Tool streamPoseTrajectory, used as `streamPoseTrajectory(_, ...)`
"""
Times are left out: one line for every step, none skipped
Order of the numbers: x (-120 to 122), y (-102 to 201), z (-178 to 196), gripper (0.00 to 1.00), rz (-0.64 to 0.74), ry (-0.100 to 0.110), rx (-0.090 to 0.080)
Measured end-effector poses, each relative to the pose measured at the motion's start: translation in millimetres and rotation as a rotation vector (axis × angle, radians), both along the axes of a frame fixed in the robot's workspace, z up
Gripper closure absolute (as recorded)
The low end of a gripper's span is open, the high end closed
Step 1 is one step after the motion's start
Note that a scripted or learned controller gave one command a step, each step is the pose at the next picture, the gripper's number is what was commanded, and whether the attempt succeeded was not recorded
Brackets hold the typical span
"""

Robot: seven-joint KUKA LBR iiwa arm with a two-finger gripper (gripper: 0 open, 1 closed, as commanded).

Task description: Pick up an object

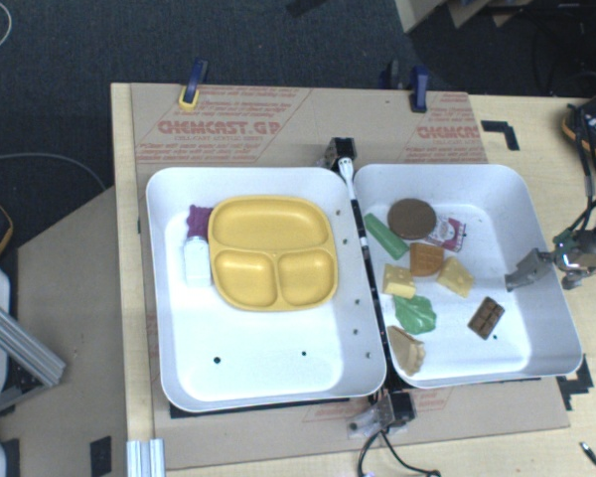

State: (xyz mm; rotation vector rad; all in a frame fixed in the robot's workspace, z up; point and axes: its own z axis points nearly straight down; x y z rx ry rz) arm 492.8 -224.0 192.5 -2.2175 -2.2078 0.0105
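The right bin point(507, 192) holds several small items: a brown round disc point(412, 218), a green stick point(385, 235), a pink-and-white packet point(451, 233), an orange-brown block point(426, 259), two yellow chunks point(398, 282), point(456, 277), a green leafy piece point(415, 314), a brown chocolate bar point(486, 317) and a tan wedge point(405, 349). My gripper point(548, 264) shows as a small grey and metal shape at the right bin's right rim, to the right of and slightly above the chocolate bar, touching none of the items.
The left bin point(169, 296) holds a yellow divided plate point(273, 251), with a purple item point(199, 219) and a white bottle point(196, 262) at its left side. Clamps sit at the board's back edge point(190, 85), point(418, 87). Cables hang at the far right.
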Motion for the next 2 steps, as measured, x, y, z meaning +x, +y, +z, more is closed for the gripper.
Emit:
streamPoseTrajectory(3.5,0.5,6.8,0.00,0.004,-0.013,-0.004)
streamPoseTrajectory(1.4,3.3,-36.0,0.00,0.004,-0.008,-0.001)
